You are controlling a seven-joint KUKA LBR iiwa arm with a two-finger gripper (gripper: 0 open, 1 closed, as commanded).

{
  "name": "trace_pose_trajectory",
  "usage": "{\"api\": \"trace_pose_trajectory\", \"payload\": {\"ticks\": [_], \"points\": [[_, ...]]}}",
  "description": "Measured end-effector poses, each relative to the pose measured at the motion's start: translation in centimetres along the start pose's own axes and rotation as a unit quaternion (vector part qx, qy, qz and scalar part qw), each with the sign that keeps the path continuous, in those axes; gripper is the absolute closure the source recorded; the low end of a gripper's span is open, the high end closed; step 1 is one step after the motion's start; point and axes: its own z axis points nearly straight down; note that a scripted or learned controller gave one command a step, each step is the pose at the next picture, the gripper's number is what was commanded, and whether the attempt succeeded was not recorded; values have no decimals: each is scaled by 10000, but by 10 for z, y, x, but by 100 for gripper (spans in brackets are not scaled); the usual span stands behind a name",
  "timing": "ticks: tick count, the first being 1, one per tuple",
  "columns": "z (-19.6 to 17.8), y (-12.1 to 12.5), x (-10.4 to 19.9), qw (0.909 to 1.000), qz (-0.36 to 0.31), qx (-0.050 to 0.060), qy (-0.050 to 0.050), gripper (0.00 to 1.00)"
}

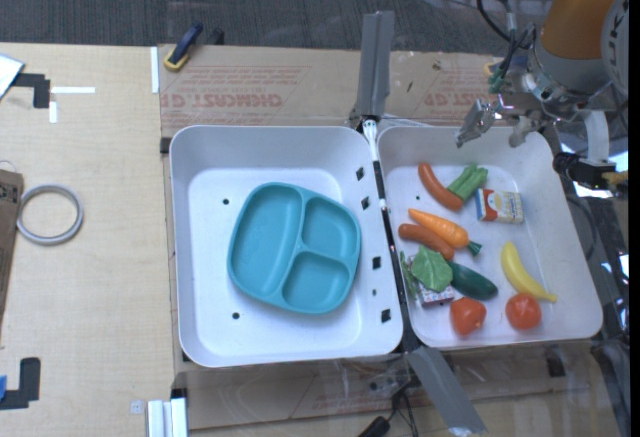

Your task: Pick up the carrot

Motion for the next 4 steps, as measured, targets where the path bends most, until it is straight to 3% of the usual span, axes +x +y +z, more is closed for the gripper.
{"api": "trace_pose_trajectory", "payload": {"ticks": [1,2,3,4], "points": [[71,-26,38,9889,-1488,-8,-2,0],[94,-83,15,9936,-1128,-6,1,0],[119,-114,36,9991,-430,-1,6,0],[111,-114,36,9991,-418,6,6,100]]}}
